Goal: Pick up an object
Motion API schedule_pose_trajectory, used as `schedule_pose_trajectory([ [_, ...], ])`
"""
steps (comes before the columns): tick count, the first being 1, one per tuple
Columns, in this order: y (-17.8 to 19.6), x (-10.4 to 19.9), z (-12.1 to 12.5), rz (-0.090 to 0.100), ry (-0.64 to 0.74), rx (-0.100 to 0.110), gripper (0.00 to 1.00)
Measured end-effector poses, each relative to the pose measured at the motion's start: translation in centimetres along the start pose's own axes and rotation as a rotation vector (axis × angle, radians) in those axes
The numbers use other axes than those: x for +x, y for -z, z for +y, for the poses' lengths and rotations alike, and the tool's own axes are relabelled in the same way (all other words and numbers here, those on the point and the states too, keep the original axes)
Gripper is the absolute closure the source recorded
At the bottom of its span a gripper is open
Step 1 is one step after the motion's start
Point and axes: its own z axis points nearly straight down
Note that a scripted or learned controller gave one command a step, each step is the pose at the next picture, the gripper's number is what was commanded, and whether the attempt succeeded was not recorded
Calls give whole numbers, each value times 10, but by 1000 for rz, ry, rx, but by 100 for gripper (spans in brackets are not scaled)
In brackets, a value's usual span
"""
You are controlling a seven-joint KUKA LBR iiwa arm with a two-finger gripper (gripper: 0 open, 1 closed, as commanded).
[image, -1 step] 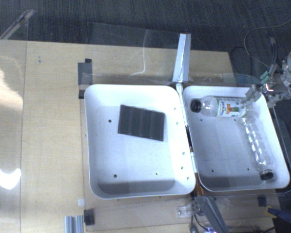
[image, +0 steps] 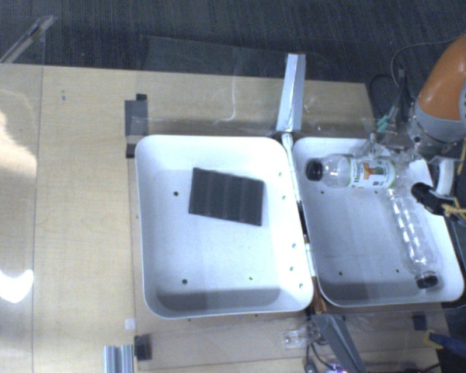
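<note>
Grey arm (image: 450,119), orange band above wrist, thin cables alongside

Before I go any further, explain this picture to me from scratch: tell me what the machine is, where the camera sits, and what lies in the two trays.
This is one picture from a camera fixed above a wooden bench, looking down at a slant. The machine is a robot arm, grey with an orange band, reaching in from the picture's right. A program moves it, and its job is to pick up an object.

Two shallow white bins sit side by side. The left bin holds a flat dark ribbed pad. The right bin holds two clear plastic bottles: one with a label and dark cap lying across the far end, and a slimmer one lying along the right side.

The arm's end hovers over the right bin's far right corner. I cannot tell whether it grips anything.
</note>
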Motion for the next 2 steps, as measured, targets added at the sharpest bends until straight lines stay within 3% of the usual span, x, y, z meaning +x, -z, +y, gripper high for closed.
schedule_pose_trajectory([
  [2, -12, 5, 4, 0, 197, 3, 0],
])
